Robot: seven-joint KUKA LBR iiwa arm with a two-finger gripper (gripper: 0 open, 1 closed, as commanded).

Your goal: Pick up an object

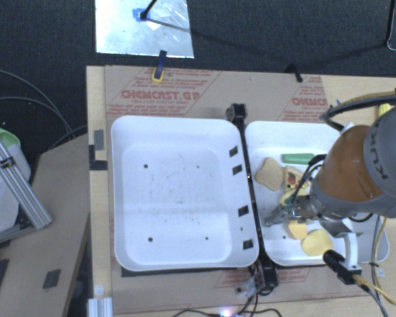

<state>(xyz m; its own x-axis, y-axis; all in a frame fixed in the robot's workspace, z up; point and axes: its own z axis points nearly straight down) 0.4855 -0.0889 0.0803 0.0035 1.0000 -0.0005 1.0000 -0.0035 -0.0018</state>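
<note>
Over the right bin (270, 132) the grey arm (356, 170) with its orange band reaches in low, and its hand (284, 214) sits down among the objects near the bin's left wall. Whether that hand is apart or together I cannot tell (the wrist hides most of it). Just beside it lie a tan sponge-like piece (269, 174), a green bar (296, 158) further back, and two pale yellow pieces (311, 240) toward the front edge. Alongside, the left bin (178, 193) rests on the cardboard-covered surface (204, 91).
</note>
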